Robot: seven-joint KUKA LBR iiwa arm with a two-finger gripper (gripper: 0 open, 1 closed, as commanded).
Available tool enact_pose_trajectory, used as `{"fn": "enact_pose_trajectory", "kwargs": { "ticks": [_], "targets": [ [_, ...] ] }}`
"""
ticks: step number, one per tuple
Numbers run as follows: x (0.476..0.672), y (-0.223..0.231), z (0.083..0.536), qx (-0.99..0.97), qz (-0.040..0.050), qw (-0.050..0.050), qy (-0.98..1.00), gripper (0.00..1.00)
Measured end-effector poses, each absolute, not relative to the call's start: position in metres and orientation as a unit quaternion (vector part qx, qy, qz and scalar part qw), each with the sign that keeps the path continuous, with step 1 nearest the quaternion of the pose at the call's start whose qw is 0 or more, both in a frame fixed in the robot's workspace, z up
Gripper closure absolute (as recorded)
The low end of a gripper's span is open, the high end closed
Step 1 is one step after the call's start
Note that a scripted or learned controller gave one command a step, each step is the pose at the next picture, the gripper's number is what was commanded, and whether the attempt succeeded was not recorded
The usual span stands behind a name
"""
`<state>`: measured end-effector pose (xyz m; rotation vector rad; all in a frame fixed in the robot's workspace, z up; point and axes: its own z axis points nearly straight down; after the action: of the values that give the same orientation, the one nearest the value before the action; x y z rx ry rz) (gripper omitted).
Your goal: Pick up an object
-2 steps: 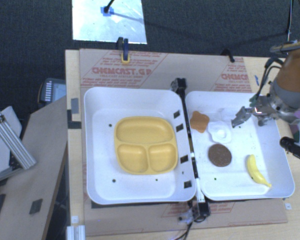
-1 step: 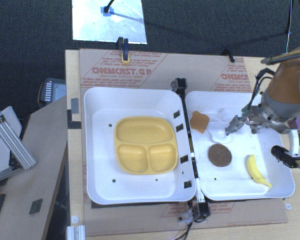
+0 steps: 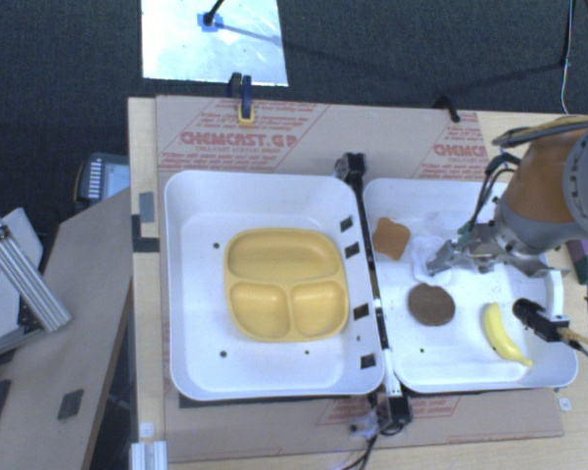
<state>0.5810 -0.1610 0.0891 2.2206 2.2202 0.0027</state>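
In the right bin (image 3: 412,370) lie a round brown patty (image 3: 431,305), a tan toast-like piece (image 3: 392,238) near the bin's left wall, and a yellow banana (image 3: 504,335) at the front right. My gripper (image 3: 443,261) reaches in from the right and hangs low over the bin floor, just above and behind the brown patty, to the right of the tan piece. Nothing shows between its fingers. The left bin (image 3: 191,262) holds a yellow compartment tray (image 3: 279,284).
A black hinged divider (image 3: 365,272) runs between the two bins. Both bins rest on a cardboard sheet (image 3: 304,130) on the bench. A shiny metal plate (image 3: 214,29) lies at the back on the dark floor.
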Motion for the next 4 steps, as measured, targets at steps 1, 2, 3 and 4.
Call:
{"fn": "enact_pose_trajectory", "kwargs": {
  "ticks": [1,2,3,4],
  "targets": [
    [0.582,-0.162,0.103,0.707,0.0015,0.003,0.708,1.00],
    [0.579,-0.158,0.148,0.706,0.0013,0.002,0.708,1.00],
    [0.571,-0.159,0.204,0.706,0.0016,0.003,0.708,1.00],
    [0.574,-0.150,0.265,0.705,0.0024,0.004,0.709,1.00]
  ]
}}
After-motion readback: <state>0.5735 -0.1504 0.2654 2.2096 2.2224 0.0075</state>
